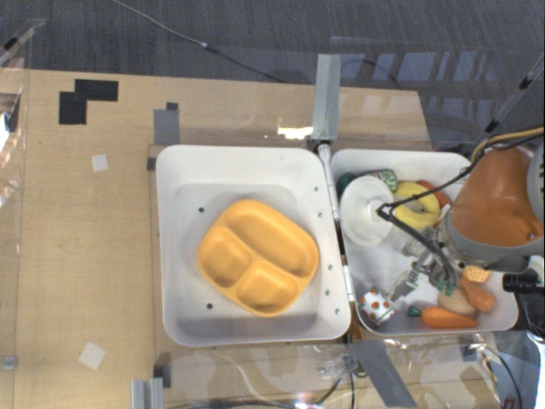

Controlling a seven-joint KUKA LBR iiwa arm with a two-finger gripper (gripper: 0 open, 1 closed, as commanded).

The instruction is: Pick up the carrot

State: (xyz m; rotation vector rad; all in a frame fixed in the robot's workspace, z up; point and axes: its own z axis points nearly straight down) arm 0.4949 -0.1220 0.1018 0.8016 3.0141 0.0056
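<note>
Beside the yellow plate point(258, 256), which is set in the left bin point(179, 228), the right bin point(502, 318) is crowded with small things. The carrot point(449, 318) is laid flat near the front edge of that bin, well to the right of the plate, with its green end pointed towards the plate. The gripper point(407, 281) is seen low over the bin floor, between the plate and the carrot, just up and left of the carrot and not touching it. Whether its fingers are spread or pressed together cannot be told, and nothing is seen pinched between them. The grey arm point(498, 198) with its orange band is reached in above the carrot, on the far side from the plate. A white cup point(366, 210) is stood just right of the plate's bin wall, and a banana point(417, 207) is laid beyond it. A small spotted ball point(375, 305) is placed at the front, between the plate and the carrot.
</note>
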